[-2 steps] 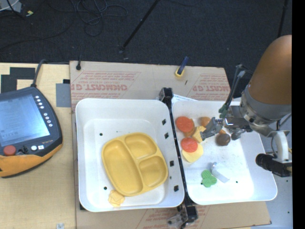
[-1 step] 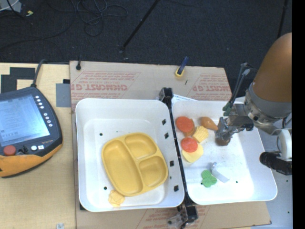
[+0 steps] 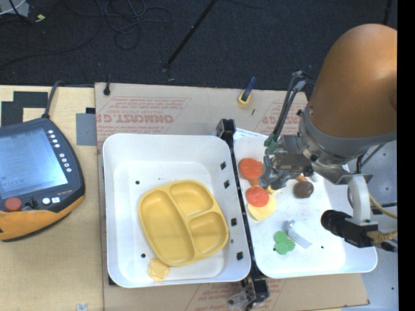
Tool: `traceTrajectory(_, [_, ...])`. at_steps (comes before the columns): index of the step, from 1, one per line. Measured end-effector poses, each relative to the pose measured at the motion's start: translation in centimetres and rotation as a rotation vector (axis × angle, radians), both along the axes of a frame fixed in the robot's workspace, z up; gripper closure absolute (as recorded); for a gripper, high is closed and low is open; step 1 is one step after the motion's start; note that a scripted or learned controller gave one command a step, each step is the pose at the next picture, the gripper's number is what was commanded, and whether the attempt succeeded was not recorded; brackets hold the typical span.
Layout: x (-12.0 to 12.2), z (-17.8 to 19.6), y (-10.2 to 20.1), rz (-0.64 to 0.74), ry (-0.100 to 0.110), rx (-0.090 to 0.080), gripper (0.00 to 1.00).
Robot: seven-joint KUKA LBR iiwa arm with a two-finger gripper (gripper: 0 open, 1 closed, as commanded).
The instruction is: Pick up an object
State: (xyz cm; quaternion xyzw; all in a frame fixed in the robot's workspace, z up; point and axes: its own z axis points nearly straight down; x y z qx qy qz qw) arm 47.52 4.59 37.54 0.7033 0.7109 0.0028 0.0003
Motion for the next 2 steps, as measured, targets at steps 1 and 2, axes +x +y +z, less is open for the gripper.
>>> traceTrajectory(1, [0.1, 3.7, 5.8, -0.005, 0.003, -0.002, 1.00])
traceTrajectory(2, [0.1, 5.1, 0.1, -0.015, 0.005, -0.005, 1.00])
